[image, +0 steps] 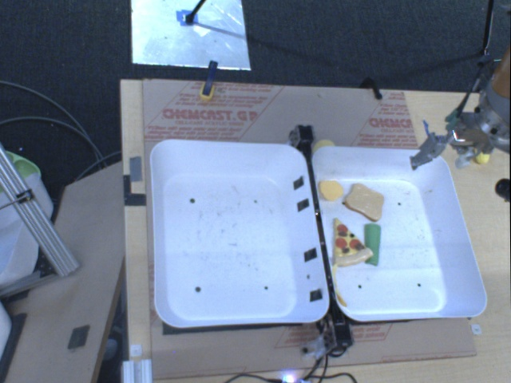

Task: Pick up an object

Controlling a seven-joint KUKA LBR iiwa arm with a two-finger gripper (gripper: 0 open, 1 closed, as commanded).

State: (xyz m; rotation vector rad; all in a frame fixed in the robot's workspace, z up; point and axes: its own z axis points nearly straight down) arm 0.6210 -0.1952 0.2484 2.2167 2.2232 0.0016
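Because the gripper (437, 144) hangs at two o'clock over the right bin (447, 238), grasping nothing, finger spread unclear, the toast (365, 202) lies nearest.

Arm (497, 94): the picture's right edge cuts it off.
Claw (435, 146): too small; you can't tell its fingers.

Toast (365, 202) lies behind pizza slice (350, 244) in the right bin (447, 238).
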